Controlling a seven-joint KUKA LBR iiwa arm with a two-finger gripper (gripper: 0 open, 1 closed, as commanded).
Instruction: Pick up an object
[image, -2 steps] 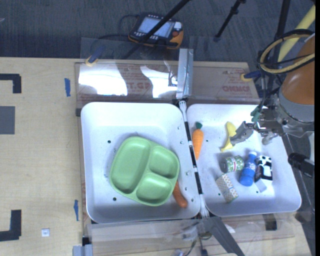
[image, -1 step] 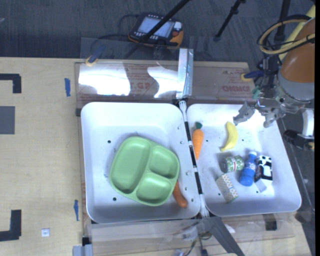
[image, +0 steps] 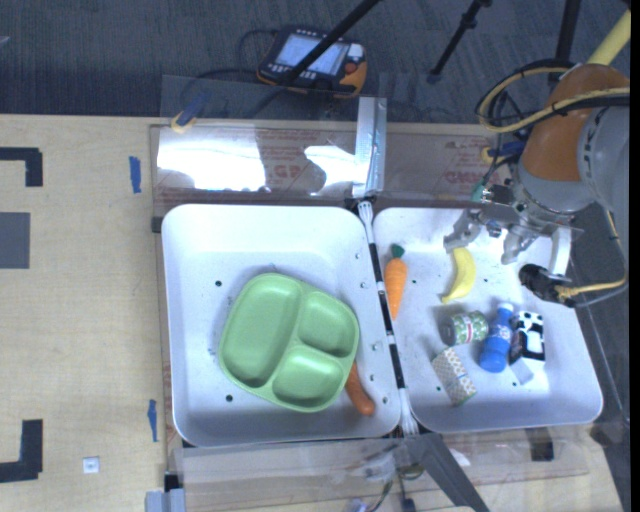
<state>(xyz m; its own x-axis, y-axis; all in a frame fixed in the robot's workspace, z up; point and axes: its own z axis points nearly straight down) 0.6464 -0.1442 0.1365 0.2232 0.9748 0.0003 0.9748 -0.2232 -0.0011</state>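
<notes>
The right bin (image: 560, 395) holds a yellow banana (image: 460, 276), a toy carrot (image: 396, 283) against its left wall, a small green-labelled can (image: 466, 327), a blue bottle (image: 497, 343), a black-and-white item (image: 530, 335) and a patterned packet (image: 454, 373). My gripper (image: 487, 240) hangs over the back of this bin, just above and right of the banana's upper end. It is open, with one fingertip (image: 459, 236) near the banana's tip, and nothing sits between the fingers.
The left bin (image: 190, 250) carries a green divided plate (image: 288, 341), with an orange piece (image: 359, 392) at the plate's lower right. A metal divider (image: 369, 140) and a clear panel stand behind the bins. Cables loop by the arm (image: 560, 150).
</notes>
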